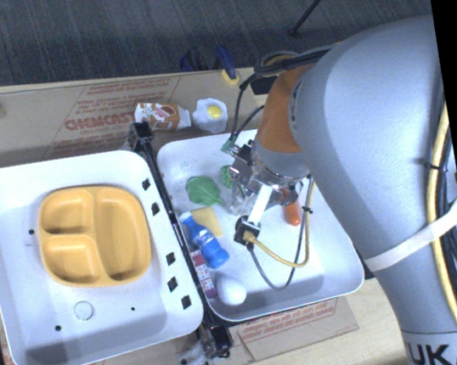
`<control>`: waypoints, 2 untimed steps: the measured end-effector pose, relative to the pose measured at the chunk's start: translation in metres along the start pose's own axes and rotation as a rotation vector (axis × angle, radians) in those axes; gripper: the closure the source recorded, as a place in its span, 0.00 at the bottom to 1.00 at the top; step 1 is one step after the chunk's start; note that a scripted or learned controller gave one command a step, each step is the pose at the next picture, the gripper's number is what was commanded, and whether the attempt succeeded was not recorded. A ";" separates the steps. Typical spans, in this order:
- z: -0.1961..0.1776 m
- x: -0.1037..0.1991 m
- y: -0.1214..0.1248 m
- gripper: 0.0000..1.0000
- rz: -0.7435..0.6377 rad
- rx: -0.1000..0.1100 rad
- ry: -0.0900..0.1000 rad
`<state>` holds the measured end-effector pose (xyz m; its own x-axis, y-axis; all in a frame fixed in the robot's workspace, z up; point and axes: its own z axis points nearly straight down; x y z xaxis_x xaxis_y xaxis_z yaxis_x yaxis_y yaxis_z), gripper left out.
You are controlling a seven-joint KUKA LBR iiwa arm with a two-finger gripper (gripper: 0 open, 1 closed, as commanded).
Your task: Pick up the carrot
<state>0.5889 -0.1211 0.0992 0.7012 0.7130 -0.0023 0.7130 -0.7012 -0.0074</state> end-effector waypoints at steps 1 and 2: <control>-0.142 -0.058 -0.061 1.00 0.271 -0.002 0.002; -0.174 -0.123 -0.039 1.00 0.390 -0.003 0.003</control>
<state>0.4763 -0.1816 0.2740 0.9196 0.3928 -0.0016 0.3928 -0.9196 -0.0040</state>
